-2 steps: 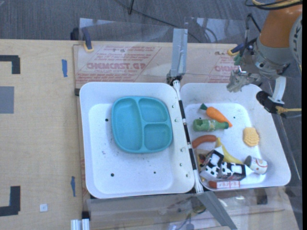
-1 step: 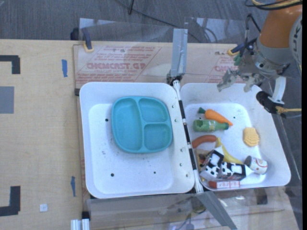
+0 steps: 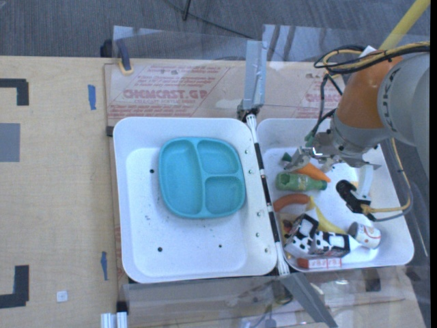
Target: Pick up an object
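The gripper [image 3: 305, 157] is seen low over the right bin [image 3: 399, 248], near its back-left corner, right by the carrot [image 3: 313, 172] and green bottle [image 3: 299, 181]; whether it's open or closed can't be made out. A teal plate [image 3: 202, 177] is parked in the left bin [image 3: 136, 251], toward its back edge.

Teal divided plate [image 3: 202, 178] in left white bin [image 3: 136, 203] on wooden bench [image 3: 54, 183]

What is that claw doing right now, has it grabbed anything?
Gripper: low in the right bin, above the green toy and orange carrot; whether it grips anything cannot be told.
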You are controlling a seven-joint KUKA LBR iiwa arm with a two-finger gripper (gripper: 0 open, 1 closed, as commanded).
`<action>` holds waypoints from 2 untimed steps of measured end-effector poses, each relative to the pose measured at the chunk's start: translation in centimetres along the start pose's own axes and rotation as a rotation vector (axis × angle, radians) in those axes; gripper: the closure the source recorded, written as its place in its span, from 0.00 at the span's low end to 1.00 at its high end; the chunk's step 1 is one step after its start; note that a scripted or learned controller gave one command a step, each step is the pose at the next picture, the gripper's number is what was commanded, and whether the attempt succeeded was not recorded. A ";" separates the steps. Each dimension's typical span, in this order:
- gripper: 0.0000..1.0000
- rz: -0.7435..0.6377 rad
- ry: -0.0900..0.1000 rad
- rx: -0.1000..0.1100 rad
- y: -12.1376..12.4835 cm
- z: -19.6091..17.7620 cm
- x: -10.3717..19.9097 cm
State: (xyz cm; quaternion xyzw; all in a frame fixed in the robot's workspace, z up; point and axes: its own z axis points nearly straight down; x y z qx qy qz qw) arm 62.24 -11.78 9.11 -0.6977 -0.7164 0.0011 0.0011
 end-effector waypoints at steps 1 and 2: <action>1.00 0.003 -0.001 0.002 -0.1 -0.7 -0.1; 1.00 0.011 0.000 0.001 -2.0 -9.0 3.6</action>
